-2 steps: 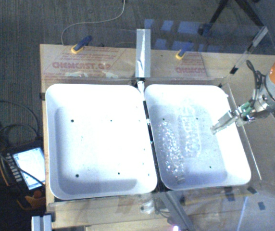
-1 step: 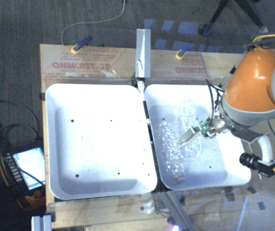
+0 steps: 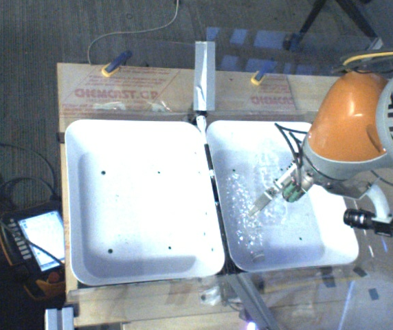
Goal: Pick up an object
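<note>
The arm (image 3: pixel 351 126), grey with a large orange band, is reaching in from the right and is hanging over the right bin (image 3: pixel 334 249). Its gripper (image 3: pixel 268 196) is pointing down and to the left, and it is sitting low above the middle of that bin's floor. The state of the jaws cannot be told from this view, because the tip is small and is blending with the pale floor beneath it. A clear, glittering object (image 3: pixel 248 201), which looks like crinkled transparent plastic, is lying across the floor of the right bin; it is spreading from just below the gripper toward the bin's left wall and front. Whether the gripper is touching this material cannot be told. The left bin (image 3: pixel 80 184) is sitting just beside the right bin, and the two rims are meeting along the centre line. Both bins are resting on a brown board (image 3: pixel 138 91) with faded red lettering. Two clamps, one with a blue handle (image 3: pixel 116 62) and one yellow (image 3: pixel 257 78), are gripping the board's far edge. A small tablet-like screen (image 3: pixel 40 238) is lying on the carpet to the left of the bench.
</note>
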Available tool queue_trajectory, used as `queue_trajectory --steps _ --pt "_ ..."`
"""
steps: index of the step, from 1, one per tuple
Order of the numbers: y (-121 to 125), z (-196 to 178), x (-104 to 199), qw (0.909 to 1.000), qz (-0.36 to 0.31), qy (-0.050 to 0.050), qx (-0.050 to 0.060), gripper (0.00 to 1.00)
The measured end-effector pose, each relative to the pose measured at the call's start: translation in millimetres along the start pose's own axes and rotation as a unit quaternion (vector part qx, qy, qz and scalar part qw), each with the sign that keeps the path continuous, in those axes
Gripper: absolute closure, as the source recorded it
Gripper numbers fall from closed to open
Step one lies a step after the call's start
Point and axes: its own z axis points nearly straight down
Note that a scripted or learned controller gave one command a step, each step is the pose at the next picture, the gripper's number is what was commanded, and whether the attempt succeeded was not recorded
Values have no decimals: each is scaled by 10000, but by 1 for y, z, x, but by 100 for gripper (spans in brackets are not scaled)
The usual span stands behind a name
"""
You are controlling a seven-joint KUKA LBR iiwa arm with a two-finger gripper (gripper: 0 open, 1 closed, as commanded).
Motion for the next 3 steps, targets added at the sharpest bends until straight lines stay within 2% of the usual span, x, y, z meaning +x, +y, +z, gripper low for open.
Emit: queue_trajectory --steps 1,2,3 --pt "19 17 52 10000 10 1 2 0" --pt "14 28 -24 9857 1685 -14 12 0" --pt "43 114 -110 9803 1971 -99 -76 0"
